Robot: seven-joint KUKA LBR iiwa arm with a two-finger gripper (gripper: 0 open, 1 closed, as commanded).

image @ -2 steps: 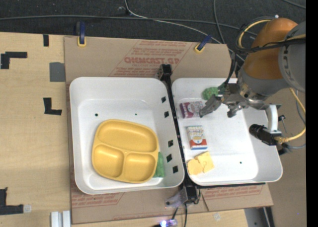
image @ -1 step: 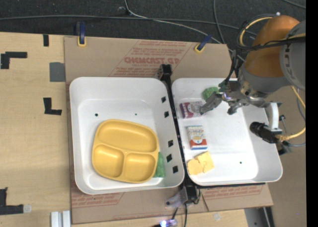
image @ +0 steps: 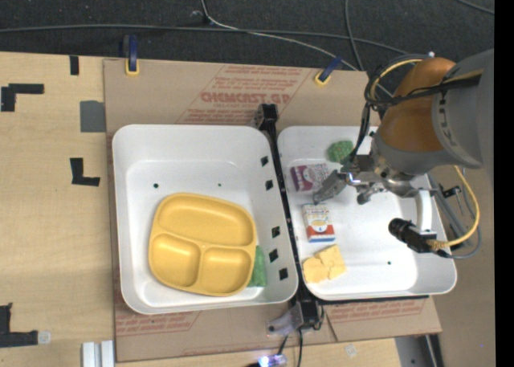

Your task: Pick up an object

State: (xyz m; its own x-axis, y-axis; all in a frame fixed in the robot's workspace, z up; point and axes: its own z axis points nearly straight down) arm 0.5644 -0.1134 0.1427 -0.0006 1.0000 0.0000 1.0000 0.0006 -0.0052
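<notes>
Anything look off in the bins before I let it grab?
One thing: a green item is wedged between the yellow tray and the left bin's right wall, mostly hidden. The right bin's items lie loose, none visibly spilled or damaged.

The pale wood surface [image: 48, 221] bears black tape marks on its left part. A brown cardboard sheet [image: 233, 92] with red print lies on it, clamped at the far edge. Two shallow white bins sit side by side on the cardboard: left bin [image: 132, 148], right bin [image: 430, 277].
</notes>
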